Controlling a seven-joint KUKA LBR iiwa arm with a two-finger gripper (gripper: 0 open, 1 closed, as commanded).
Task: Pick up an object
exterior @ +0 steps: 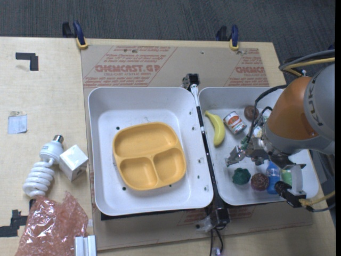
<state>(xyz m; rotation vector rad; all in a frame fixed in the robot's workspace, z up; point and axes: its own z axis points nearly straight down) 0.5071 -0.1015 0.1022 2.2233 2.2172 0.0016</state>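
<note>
Banana (pixel 216 128) and can (pixel 234 122) share right bin (pixel 224 188).

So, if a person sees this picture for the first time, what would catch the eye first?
Probably the yellow divided plate, which lies alone in the left bin. Next comes the arm's orange band, over the right bin, where a banana lies among small things. A spiral light bulb rests on the bench, left of the bins.

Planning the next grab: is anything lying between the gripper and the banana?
Nothing visible. The gripper sits in the right bin, and the banana lies just up-left across bare white floor.
</note>
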